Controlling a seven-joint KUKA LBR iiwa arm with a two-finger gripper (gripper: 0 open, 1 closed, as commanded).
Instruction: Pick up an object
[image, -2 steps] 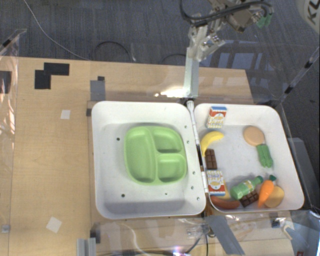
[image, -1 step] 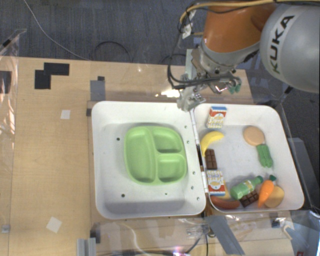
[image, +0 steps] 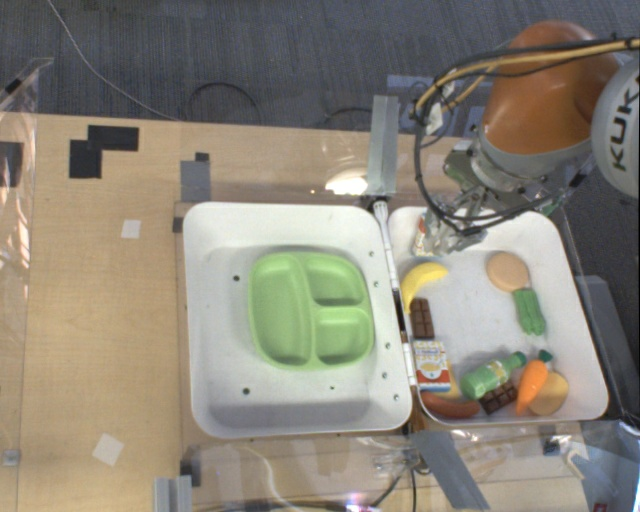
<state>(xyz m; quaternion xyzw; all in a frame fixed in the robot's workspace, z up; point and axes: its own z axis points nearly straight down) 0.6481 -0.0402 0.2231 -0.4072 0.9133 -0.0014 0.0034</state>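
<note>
My gripper (image: 443, 228) hangs low over the far left corner of the right bin (image: 565, 300), under the orange wrist band. A small red-and-white thing (image: 422, 238) lies at the gripper's left side; whether the two touch is unclear. Just in front of it lies a yellow banana (image: 422, 279), then a brown chocolate bar (image: 423, 318) and a small carton (image: 431, 365). A tan round cookie (image: 508, 270) and a green pickle (image: 530, 312) lie toward the right wall.
Along the right bin's near edge lie a red sausage (image: 450, 406), a green bottle (image: 492, 375), a carrot (image: 530, 385) and a yellow piece (image: 552, 392). The left bin (image: 215, 300) holds a green divided plate (image: 310, 308). Cables loop off the wrist.
</note>
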